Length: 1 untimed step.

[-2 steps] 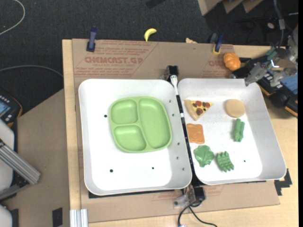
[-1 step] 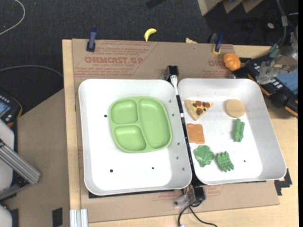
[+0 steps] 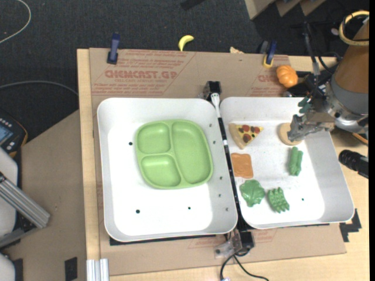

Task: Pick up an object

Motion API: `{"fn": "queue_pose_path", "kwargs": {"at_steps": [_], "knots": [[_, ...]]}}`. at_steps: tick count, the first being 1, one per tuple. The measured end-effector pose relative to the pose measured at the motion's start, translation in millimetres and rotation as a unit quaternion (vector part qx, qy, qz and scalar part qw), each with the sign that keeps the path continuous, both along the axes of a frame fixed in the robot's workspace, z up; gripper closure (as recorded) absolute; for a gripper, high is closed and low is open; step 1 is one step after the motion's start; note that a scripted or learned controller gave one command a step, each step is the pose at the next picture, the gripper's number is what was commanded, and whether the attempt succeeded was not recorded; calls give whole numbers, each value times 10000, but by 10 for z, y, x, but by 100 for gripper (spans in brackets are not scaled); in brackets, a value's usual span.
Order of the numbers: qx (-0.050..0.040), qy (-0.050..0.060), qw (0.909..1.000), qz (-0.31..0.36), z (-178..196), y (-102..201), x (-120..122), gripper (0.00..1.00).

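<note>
Two white bins sit side by side on a cardboard-covered bench. Over the right bin (image 3: 328,212), the gripper (image 3: 296,130) sits low against a tan disc (image 3: 285,134) near the far wall. Finger spacing cannot be judged. A green divided plate (image 3: 174,153) lies in the left bin (image 3: 117,174).

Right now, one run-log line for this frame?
pincer over round tan piece, right bin | grasp unconfirmed | pizza slice, toast untouched | green divided plate in left bin
</note>
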<state>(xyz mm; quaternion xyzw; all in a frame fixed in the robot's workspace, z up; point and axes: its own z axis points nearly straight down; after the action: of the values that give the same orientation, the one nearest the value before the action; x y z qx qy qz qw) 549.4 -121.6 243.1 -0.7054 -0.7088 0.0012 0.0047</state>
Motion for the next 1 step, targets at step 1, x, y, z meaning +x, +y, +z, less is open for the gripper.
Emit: {"fn": "queue_pose_path", "kwargs": {"at_steps": [1], "knots": [[-1, 10, 10000, -2, -473, 555, -392, 100]]}}
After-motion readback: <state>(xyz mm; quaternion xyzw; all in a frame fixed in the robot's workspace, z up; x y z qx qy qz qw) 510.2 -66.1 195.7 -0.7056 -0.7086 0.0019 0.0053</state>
